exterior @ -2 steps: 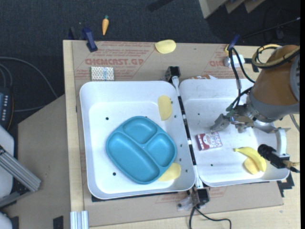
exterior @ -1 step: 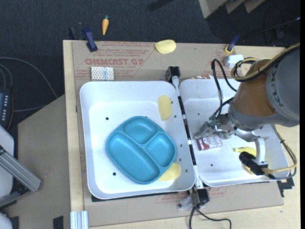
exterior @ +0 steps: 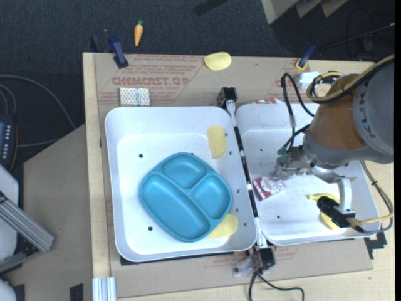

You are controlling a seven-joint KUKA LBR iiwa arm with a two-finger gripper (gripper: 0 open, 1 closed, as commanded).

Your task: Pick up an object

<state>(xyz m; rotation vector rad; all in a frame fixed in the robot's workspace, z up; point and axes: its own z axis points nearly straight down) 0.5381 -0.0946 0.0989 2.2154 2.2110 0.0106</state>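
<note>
1. On the pale board-topped counter (exterior: 163, 74), two shallow white bins side by side: left bin (exterior: 125, 168) and right bin (exterior: 294, 224).
2. Reaching in from the right over the right bin, the grey arm with the orange band (exterior: 338, 121), its wrist low above the bin floor.
3. Jaws pointed down in the left half of the right bin, about midway along it. Cannot tell from this slant whether apart or together.
4. Just beside the jaws, on the side toward the wall between the bins, a small crumpled red-and-white packet (exterior: 267, 187) lying on the floor of the right bin. Cannot tell whether touching the jaws or a little apart.
5. In the left bin, a sky-blue plastic plate with three compartments (exterior: 185, 196), lying flat near the middle.
6. Also in the left bin, a pale yellow flat piece (exterior: 217, 141) near the upper right corner, apart from the plate. A second pale yellow piece (exterior: 224, 226) at the lower right, partly tucked under the plate's edge.
7. On the counter beyond the bins, a yellow oval lump (exterior: 217, 61), a small patterned square sachet (exterior: 135, 96) and a dark blue clip (exterior: 117, 52).
8. On the dark floor past the counter's far edge, a little orange toy carrot (exterior: 138, 34).
</note>
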